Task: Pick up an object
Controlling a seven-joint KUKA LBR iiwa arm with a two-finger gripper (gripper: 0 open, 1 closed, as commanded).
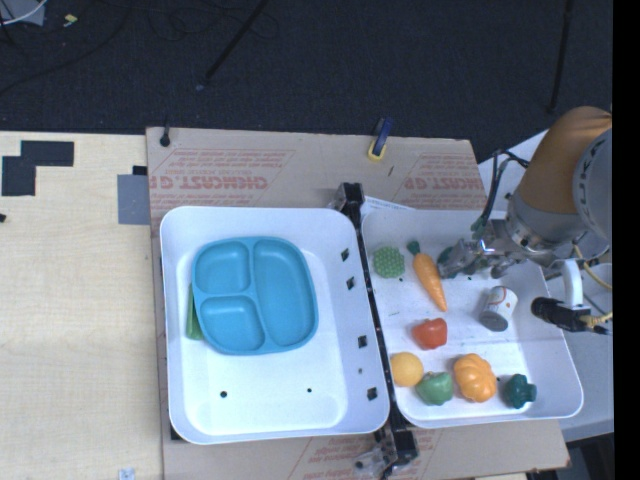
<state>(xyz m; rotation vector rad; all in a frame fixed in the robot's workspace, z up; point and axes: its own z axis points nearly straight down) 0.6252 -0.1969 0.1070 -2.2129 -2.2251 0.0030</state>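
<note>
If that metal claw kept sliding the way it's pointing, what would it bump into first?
The gripper points toward the left over the right bin. The carrot lies first in that line, probably, with the green bumpy ball just beyond. Its height above them is unclear.

Even overhead light, white bins (260,408) bright, near glare; background dark; soft shadows; slight blur, low resolution.

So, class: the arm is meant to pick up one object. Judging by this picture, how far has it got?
Done: the arm has reached into the right bin, with its gripper low beside the carrot. In hand: nothing is visibly held; the carrot, red pepper, white cup and other toys all lie on the bin floor. Left: grasping one and lifting it.
</note>
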